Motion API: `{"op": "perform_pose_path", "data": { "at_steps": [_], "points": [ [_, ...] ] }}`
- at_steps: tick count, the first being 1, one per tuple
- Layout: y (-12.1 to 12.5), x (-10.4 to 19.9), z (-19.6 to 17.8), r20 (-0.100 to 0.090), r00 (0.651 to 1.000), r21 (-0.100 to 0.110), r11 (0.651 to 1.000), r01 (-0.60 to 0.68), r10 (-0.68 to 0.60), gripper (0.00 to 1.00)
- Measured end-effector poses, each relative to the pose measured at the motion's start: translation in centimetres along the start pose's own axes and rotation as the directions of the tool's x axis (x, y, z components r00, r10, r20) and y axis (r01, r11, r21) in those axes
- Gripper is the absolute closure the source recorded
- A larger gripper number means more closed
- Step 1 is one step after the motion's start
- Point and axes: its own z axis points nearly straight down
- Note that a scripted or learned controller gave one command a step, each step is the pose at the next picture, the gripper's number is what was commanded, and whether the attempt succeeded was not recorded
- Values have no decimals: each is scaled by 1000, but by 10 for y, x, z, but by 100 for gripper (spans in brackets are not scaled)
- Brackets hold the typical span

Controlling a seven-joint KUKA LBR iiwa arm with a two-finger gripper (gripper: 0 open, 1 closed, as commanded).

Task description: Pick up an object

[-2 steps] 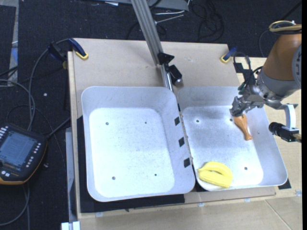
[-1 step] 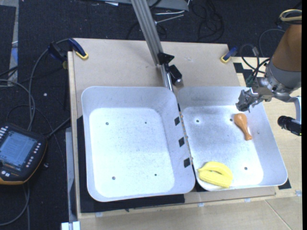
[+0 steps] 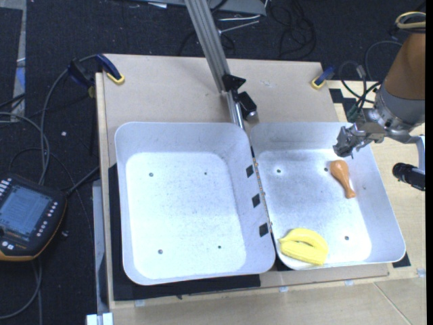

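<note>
gripper [image 3: 346, 147] poised over right bin [image 3: 379, 202], finger state cannot be told, orange drumstick-shaped toy [image 3: 342, 177] just beside it, yellow banana [image 3: 304, 246] lain near front rim

We see two candidates for picking, both in the right bin [image 3: 379, 202]. An orange-brown object shaped like a drumstick [image 3: 342, 176] lies flat on the bin floor toward the far right, its thicker rounded end pointing far-left and its narrow end near-right. A yellow banana-like object [image 3: 304, 245] lies on its side at the bin's near edge, close to the near-left corner, well apart from the drumstick.
</note>
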Motion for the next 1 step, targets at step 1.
{"op": "perform_pose_path", "data": {
  "at_steps": [1],
  "points": [
    [10,45,-3,-1,1000,0,1000,4,-4,100]
  ]
}}
